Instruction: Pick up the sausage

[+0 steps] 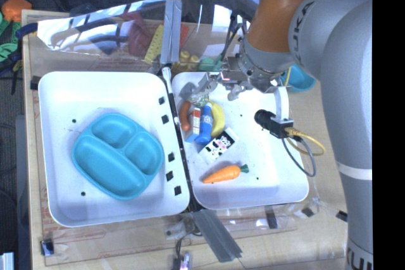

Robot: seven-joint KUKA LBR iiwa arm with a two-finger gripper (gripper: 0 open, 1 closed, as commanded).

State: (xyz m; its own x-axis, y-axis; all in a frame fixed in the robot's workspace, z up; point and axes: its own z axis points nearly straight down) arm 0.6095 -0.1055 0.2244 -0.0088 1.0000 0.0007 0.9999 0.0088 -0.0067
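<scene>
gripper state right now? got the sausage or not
Gripper: low over the right bin's upper left corner, above the sausage; open or closed cannot be told, no grasp visible.

The left bin [57,98] and the right bin [285,180] are both white. The divided plate [118,155] in the left bin is light blue throughout, with no pattern. In the right bin, the sausage [184,116] is reddish brown. The bottle [205,124] is blue, with a white and red label on its near side. The banana [218,118] is yellow. The small card [218,144] is white with black patches, cow-like. The carrot [221,174] is orange with a dark green top. The arm [335,28] is grey with an orange band above the wrist. The bench [38,193] surface is pale wood-coloured.
</scene>
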